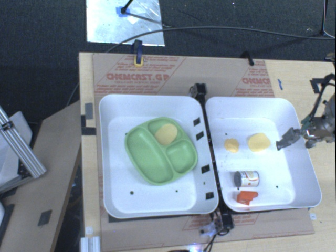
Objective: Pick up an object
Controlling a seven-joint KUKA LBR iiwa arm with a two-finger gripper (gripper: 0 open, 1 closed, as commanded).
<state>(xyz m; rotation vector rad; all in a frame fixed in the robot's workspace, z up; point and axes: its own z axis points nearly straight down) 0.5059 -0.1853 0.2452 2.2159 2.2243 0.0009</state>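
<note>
The right bin (pixel 273 112) holds two pale yellow lumps: a small one (pixel 231 145) and a bigger one (pixel 259 142). Nearer the front lie a small can on its side (pixel 247 179) and an orange piece (pixel 247 196). A green divided plate (pixel 160 151) in the left bin (pixel 118 140) carries a yellow piece (pixel 166 134) in its upper compartment. My gripper (pixel 285 140) reaches in over the right bin's right rim, just right of the bigger yellow lump, with nothing seen between its fingers.
The bins sit on a cardboard sheet (pixel 173 72) on the bench. A metal plate (pixel 123 14) lies on the dark floor at the back. An aluminium frame piece (pixel 18 146) stands at the left edge. Black clips (pixel 202 146) line the divider between the bins.
</note>
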